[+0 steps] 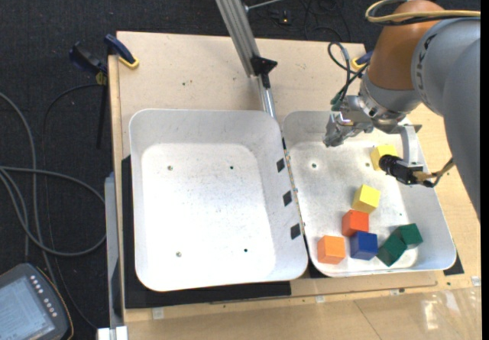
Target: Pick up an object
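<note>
My gripper [336, 134] hangs over the far left part of the right bin [325, 193], with nothing seen in it. The blocks lie in that bin's near right part, away from the gripper. A yellow block [367, 197] is closest, with a red-orange block [355, 221] just in front of it. An orange block [331, 248] and a blue block [364, 244] sit by the front rim, with two green blocks [401, 243] to their right. Another yellow block [384, 153] lies beside the wrist's black fitting, partly hidden.
The left bin [199, 193] lies beside the right one, with black clips along the shared rim. A slanted metal pole [237, 17] ends at a bracket behind the bins. Blue-and-yellow clamps [114, 52] grip the bench's far left corner.
</note>
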Controlling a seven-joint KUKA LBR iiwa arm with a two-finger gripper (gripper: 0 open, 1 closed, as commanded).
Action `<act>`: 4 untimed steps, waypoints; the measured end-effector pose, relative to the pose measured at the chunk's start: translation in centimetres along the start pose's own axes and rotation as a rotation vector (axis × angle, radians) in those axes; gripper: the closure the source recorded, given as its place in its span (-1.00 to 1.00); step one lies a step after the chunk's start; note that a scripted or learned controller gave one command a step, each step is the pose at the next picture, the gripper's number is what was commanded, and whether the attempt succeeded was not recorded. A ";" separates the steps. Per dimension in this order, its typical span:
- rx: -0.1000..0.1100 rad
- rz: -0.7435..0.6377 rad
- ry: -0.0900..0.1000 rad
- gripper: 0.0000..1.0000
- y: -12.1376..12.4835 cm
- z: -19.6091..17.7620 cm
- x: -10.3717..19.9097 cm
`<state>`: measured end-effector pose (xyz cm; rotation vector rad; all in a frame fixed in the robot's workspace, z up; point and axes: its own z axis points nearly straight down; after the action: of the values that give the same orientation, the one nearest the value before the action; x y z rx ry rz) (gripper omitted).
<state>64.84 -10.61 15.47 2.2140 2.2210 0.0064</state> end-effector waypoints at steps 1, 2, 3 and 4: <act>0.000 0.001 0.000 1.00 -0.7 -5.6 0.4; 0.006 0.000 0.000 1.00 -0.7 -4.6 0.5; 0.009 -0.004 0.003 1.00 -2.2 -4.5 6.3; 0.009 -0.004 0.003 1.00 -3.9 -4.5 11.8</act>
<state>60.90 1.15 19.95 2.2152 2.2321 -0.0005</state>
